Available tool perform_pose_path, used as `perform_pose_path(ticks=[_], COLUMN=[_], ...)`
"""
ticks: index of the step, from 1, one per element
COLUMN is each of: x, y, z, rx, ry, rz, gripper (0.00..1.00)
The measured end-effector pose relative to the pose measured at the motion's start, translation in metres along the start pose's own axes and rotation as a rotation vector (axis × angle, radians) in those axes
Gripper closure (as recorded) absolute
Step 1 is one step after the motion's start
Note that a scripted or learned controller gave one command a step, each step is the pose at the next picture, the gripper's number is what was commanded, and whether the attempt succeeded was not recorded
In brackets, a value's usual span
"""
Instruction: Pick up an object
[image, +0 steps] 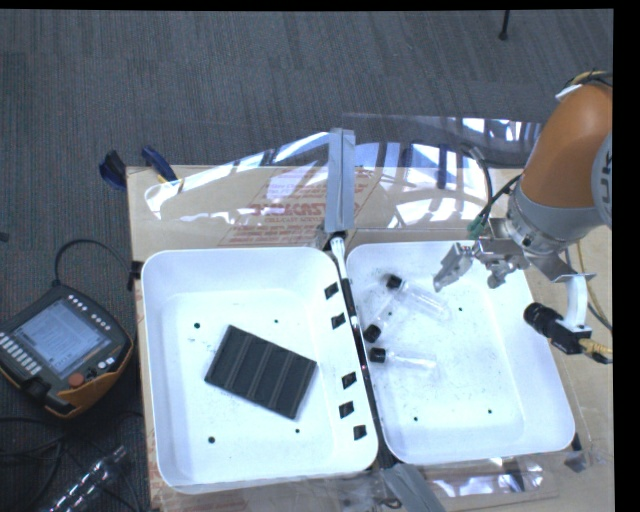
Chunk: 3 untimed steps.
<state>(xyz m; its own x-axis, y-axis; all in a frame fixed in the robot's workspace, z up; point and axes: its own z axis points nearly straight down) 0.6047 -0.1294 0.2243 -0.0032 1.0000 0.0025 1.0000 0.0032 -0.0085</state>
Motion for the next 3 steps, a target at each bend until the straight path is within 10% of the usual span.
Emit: perform_pose_path(ticks=[1,2,3], x=[0.002,0.033,0.037], y=[0.023,0.040,0.040], z=[0.130,0.137,0.132], rx=[-0.001,-0.003,0.001], ry=[0.000,-0.014,-0.005], rz=[-0.185,-0.187,-0.187], gripper=[0.00,0.00,1.00])
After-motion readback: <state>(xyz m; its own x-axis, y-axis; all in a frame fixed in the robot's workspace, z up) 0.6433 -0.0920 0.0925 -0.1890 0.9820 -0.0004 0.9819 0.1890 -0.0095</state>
